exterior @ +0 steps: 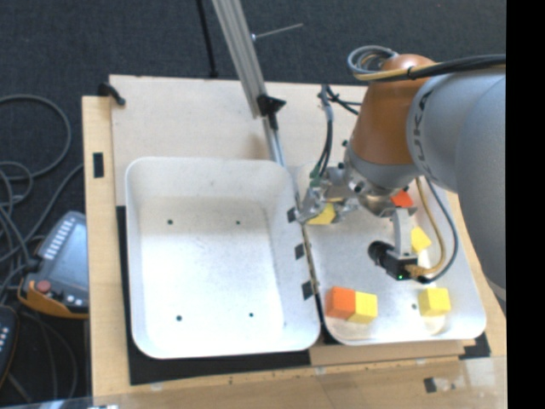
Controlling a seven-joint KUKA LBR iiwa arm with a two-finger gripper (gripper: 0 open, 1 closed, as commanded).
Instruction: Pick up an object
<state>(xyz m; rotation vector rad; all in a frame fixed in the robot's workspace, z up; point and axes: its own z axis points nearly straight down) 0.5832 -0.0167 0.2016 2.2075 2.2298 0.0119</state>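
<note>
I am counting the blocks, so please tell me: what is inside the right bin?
In the right bin: an orange block touching a yellow block, another yellow block, a yellow piece near the claw. The arm covers the far part.

No text, label, brand, number or sign can be read anywhere in the camera view. The handheld controller (60,250) lying off the worktop's left side shows rows of keys, but they are too small and blurred to make out any characters.
</note>
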